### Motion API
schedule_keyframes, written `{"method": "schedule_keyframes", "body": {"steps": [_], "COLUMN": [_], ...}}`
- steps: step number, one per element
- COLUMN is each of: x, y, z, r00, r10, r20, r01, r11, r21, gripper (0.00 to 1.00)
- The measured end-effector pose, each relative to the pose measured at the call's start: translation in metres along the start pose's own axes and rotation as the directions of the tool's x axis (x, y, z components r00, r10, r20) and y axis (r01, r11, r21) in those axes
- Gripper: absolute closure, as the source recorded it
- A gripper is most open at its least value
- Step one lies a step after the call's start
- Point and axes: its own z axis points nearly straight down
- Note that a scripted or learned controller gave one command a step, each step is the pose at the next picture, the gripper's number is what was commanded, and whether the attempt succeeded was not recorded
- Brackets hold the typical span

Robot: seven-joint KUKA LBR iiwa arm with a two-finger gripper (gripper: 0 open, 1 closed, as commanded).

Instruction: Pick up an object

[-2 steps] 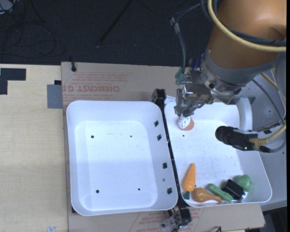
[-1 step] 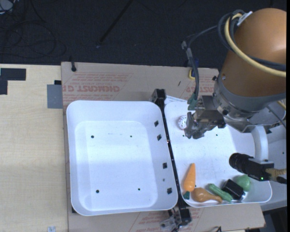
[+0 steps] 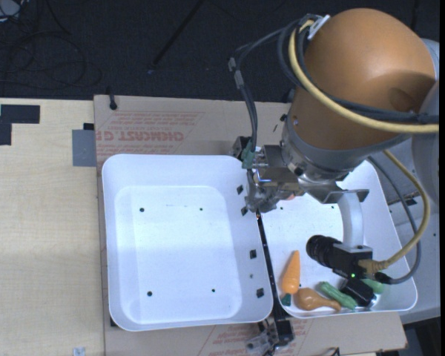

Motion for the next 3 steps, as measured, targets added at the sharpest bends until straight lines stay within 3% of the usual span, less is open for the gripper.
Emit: {"method": "schedule_keyframes", "body": {"steps": [1, 3], "x": [0.008, 0.033], "y": [-0.001, 0.136], "z": [0.108, 0.233], "r00": [1.0, 1.0], "r10": [0.006, 0.005], "r20": [0.004, 0.003], "r01": [-0.006, -0.005], "r11": [1.0, 1.0], "r21": [0.013, 0.004], "gripper": [1.0, 1.0]}}
